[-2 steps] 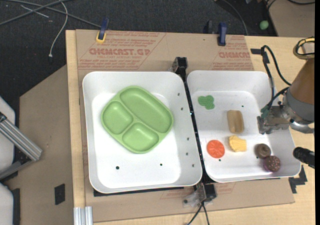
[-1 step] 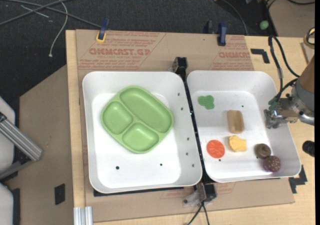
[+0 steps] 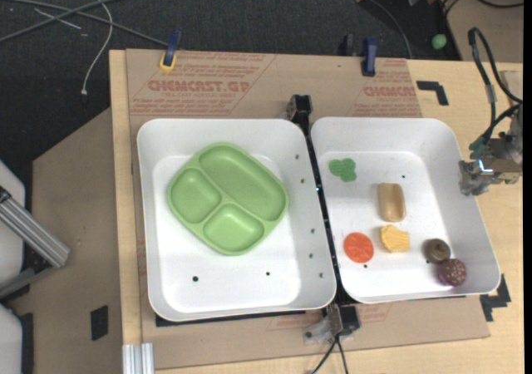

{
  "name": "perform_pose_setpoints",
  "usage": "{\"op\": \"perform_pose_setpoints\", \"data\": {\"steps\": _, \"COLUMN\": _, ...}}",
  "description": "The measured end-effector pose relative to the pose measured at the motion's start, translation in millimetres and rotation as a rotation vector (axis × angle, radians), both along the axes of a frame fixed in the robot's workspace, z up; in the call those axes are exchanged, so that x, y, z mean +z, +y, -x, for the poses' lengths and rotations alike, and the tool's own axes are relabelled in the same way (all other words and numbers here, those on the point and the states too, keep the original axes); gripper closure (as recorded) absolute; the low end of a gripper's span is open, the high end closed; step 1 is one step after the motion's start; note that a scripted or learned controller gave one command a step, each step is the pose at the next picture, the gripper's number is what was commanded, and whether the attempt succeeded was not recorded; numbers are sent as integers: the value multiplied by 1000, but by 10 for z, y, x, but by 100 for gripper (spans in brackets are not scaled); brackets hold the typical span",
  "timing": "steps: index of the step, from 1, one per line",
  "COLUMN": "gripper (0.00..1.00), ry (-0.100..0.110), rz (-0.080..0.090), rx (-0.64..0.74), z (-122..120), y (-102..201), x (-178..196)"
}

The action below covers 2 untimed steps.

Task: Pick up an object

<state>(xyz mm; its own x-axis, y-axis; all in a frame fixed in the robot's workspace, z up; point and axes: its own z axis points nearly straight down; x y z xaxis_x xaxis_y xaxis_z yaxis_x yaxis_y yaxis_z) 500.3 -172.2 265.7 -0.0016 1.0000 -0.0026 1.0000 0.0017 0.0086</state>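
Observation:
The right bin (image 3: pixel 440 135) holds several small objects. A green leafy piece (image 3: pixel 342 169) lies near its back left. A tan bread roll (image 3: pixel 391 201) sits in the middle, with a yellow-orange wedge (image 3: pixel 396 238) just in front of it. A red-orange disc (image 3: pixel 359 248) lies to the left of the wedge. A brown ring-shaped piece (image 3: pixel 437 250) and a dark maroon ball (image 3: pixel 453 272) rest together in the front right corner.
The left bin (image 3: pixel 158 281) holds a green divided plate (image 3: pixel 228 198). A black divider (image 3: pixel 312 189) runs between the bins. A metal fitting with cables (image 3: pixel 486 163) stands just outside the right bin's right rim. Two clamps (image 3: pixel 368 56) hold the cardboard at the back.

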Motion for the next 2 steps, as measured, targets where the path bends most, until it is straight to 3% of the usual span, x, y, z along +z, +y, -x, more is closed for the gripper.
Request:
{"op": "perform_pose_setpoints", "data": {"steps": 1, "gripper": 100, "ry": 5, "rz": -1, "rx": 0, "z": -9, "y": -1, "x": 219}}
{"op": "perform_pose_setpoints", "data": {"steps": 2, "gripper": 100, "ry": 11, "rz": -6, "rx": 5, "z": -65, "y": 585, "x": 40}}
